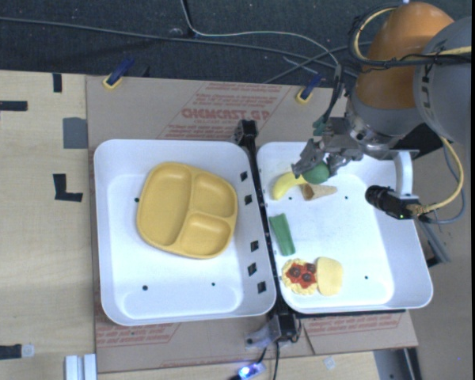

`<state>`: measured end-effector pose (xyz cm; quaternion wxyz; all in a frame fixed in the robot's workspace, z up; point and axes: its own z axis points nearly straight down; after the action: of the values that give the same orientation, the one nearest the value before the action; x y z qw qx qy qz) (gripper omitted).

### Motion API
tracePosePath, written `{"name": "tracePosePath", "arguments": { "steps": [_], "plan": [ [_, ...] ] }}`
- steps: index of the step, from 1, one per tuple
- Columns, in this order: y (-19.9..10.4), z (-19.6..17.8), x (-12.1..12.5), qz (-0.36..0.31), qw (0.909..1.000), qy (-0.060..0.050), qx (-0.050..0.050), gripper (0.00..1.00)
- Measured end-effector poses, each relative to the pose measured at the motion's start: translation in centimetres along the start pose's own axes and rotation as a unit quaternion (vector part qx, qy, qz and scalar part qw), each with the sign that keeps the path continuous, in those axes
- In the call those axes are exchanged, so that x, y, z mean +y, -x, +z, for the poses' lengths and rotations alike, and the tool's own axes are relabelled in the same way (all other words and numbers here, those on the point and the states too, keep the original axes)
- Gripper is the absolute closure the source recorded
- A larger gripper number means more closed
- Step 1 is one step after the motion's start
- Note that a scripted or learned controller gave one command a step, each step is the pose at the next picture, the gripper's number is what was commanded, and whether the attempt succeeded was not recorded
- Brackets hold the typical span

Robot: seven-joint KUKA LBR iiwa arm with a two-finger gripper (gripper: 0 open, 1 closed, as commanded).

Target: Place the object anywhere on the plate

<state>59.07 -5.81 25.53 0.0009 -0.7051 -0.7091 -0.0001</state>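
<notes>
— Where's the gripper [320, 163]?

— I see it low over the right bin [380, 267], well right of the yellow plate [188, 210], closed on a green object [318, 171].

— Anything else there?

— A banana [284, 185] just beside it, a green stick [283, 233] and a pizza slice [301, 276] nearer me.

Yellow three-compartment plastic plate [187, 210] in left white bin [119, 291]. Pincer [318, 167] low over right white bin [396, 291], green round object [318, 172] between fingers. Beside: yellow banana-shaped toy [285, 185], green stick [283, 233], pizza slice toy [312, 275].
</notes>
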Motion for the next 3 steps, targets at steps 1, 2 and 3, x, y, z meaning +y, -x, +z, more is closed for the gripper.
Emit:
{"name": "tracePosePath", "arguments": {
  "steps": [1,2,3],
  "plan": [
    [-5.5,-0.3,-1.8,0.000,1.0000,0.000,0.000,1.00],
    [-9.7,0.1,-3.0,0.000,1.0000,-0.001,0.000,1.00],
    [-14.4,0.1,-4.6,0.000,1.0000,-0.001,-0.001,1.00]
  ]
}}
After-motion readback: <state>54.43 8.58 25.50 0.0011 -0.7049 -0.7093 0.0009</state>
